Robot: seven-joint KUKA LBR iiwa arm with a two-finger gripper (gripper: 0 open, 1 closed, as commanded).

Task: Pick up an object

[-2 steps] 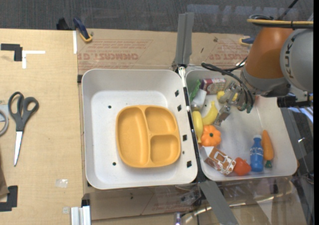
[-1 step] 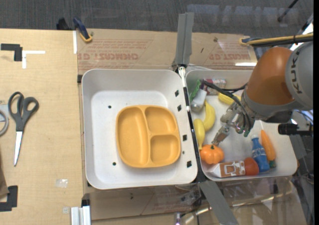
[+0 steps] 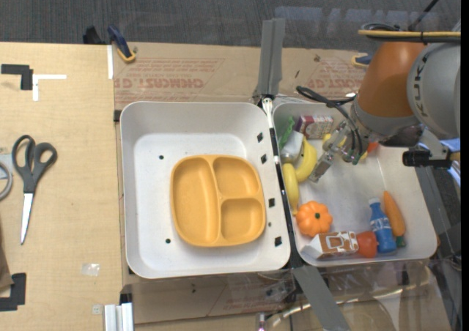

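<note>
Arm (image 3: pixel 410 80): grey with orange band, reaching in from the right over the far part of the right bin (image 3: pixel 421 245)
Gripper (image 3: pixel 328 155): low in the right bin's far left part, pointing left and near
Fingers: state cannot be told, tips too small and cluttered to read
Banana (image 3: pixel 308 161): yellow, just left of the fingertips, touching or nearly so; not seen between them
Second banana (image 3: pixel 292 184): along the bin's left wall, nearer than the gripper
Pumpkin (image 3: pixel 314 218): orange, near of the bananas, apart from the gripper
Carton (image 3: pixel 338 244): near edge
Blue bottle (image 3: pixel 379 225), carrot (image 3: pixel 394 212): near right, well apart from the gripper
Left bin (image 3: pixel 139 176): holds a yellow divided plate (image 3: pixel 218 199)
Scissors (image 3: pixel 29 172): on the bench, far left
</note>
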